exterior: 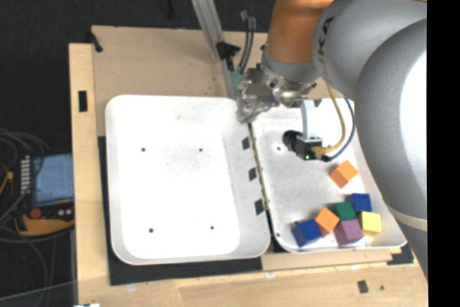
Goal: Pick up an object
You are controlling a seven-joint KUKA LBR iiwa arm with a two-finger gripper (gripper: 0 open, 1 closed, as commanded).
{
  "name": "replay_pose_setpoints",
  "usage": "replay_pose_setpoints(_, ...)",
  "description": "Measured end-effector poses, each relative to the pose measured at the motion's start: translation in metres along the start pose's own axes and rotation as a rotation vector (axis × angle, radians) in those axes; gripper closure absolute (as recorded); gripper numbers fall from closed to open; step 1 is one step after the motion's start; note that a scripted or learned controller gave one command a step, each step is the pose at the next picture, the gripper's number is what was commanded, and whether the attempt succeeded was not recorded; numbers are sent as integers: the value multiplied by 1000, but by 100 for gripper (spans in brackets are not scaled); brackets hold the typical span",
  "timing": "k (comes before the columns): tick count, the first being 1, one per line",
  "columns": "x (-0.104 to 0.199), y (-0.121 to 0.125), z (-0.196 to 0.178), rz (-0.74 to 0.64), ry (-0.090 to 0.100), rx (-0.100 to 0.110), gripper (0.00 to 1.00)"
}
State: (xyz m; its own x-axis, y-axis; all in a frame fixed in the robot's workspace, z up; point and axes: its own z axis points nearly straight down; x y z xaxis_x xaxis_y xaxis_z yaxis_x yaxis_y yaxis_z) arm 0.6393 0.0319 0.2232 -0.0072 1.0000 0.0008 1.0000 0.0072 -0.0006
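Several small blocks lie in the right bin [286, 187]. A lone orange block [344, 173] sits near its right wall. Below it a cluster gathers at the front right corner: a blue block [360, 202], a green one [346, 211], a yellow one [371, 222], a second orange one [327, 219], a purple one [348, 231] and another blue one [306, 231]. My gripper [248, 109] hangs low at the back of the ridge between the two bins, far from the blocks. Nothing shows in it.
The left bin [172, 176] lies beside the right one. A slanted metal pole [203, 7] rises behind the gripper. A black unit with a green light [302, 146] hangs from the wrist over the right bin. Cables and a blue box [52, 180] sit off the bench, left.
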Motion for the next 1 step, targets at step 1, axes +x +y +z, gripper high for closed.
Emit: replay_pose_setpoints(1,48,-1,-13,0,1,-2,100)
